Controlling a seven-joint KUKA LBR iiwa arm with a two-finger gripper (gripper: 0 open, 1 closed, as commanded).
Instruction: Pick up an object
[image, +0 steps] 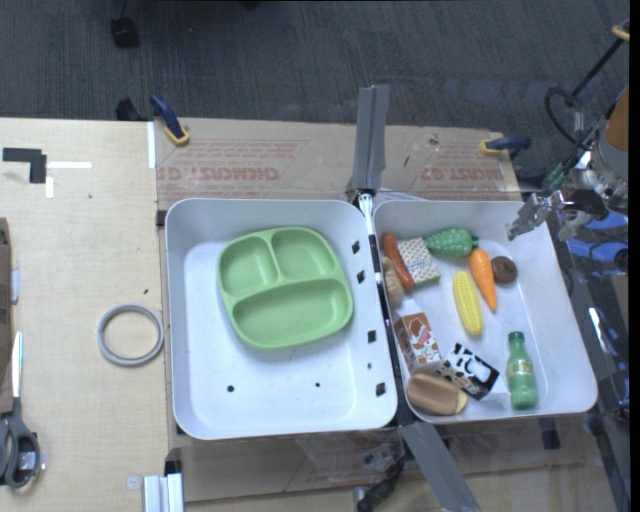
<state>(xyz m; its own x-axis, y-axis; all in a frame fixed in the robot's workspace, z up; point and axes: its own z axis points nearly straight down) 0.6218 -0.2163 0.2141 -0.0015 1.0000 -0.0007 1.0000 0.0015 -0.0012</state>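
The right bin (560, 300) holds several toy foods: a green pickle-like piece (450, 241), a carrot (483, 277), a corn cob (467, 302), a brown ball (503, 269), a sausage (395, 262), a small box (418, 262), a snack packet (420, 340), a black-and-white item (470, 370), a bun (435, 393) and a green bottle (519, 370). My gripper (528, 215) hangs over the bin's far right corner, above and to the right of the brown ball, touching nothing I can see.
In the left bin (190, 330) lies a green divided plate (287, 287). A tape ring (130, 333) and scissors (15, 440) lie on the bench to the left. Blue clamps (170, 120) (505, 146) hold the cardboard behind the bins.
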